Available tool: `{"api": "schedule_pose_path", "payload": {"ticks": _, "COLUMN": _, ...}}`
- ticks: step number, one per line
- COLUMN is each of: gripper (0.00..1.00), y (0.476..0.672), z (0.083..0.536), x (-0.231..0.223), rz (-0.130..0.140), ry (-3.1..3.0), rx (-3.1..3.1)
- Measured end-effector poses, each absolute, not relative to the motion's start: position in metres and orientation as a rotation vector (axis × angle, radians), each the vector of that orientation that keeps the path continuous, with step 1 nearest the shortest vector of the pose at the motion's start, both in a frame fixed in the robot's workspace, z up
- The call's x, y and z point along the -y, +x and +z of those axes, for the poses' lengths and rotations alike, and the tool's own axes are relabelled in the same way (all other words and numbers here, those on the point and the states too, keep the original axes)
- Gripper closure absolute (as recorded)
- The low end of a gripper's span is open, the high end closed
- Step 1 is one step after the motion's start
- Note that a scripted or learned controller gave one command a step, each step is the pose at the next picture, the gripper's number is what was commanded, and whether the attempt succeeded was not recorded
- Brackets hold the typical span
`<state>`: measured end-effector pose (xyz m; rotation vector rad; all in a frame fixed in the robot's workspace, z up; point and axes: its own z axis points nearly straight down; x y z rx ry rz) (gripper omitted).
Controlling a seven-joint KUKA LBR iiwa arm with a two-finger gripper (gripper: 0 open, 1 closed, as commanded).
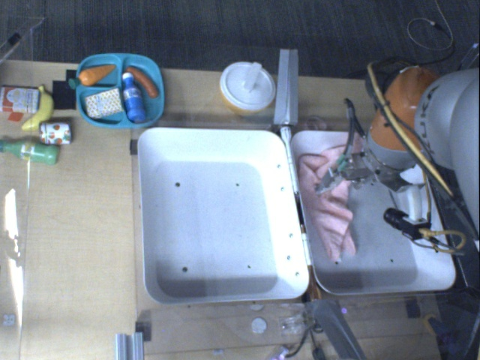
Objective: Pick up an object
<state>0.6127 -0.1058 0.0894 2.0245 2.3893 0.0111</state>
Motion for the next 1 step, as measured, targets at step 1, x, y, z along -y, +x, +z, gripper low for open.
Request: {"api": "schedule_pose_path", "payload": {"ticks": 1, "gripper": 0.00, "y": 0.5620, "z": 0.0895, "x": 0.1385, "rz": 0.011, "ry": 1.995, "rx": -2.412}}
